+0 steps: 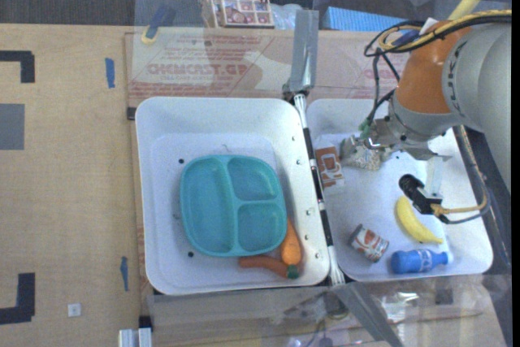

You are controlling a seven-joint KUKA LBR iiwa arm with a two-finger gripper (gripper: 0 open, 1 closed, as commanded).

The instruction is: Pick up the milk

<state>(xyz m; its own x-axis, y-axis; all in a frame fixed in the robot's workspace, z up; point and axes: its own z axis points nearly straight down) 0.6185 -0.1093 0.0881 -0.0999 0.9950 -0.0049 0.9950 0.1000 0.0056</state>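
Seen from above at a slant, the arm reaches in from 3 o'clock and ends over the upper part of the right bin. The hand sits low there, near the bin's floor. Whether it is open or closed cannot be told, and nothing can be seen gripped in it.

The milk is a small white and brown carton. It lies just beside the hand, at about 8 o'clock from it, with a narrow strip of bin floor between the two. The carton rests against the right bin's left wall, at the divide between the two bins, so it has no free room on its 9 o'clock side. Its 3 o'clock and 6 o'clock sides face bare white floor.

Lower in the same bin, a can lies tilted at about 6 o'clock from the hand, well apart from the milk. A banana lies at about 4 o'clock from the hand. A blue bottle lies on its side just below the banana, close to the bin's lower rim. The middle of the bin, between the milk and the can, is open floor.

The left bin holds a teal divided plate. A carrot and a thin orange-red thing lie at the plate's 5 o'clock edge. Both bins stand on the pale wooden table.
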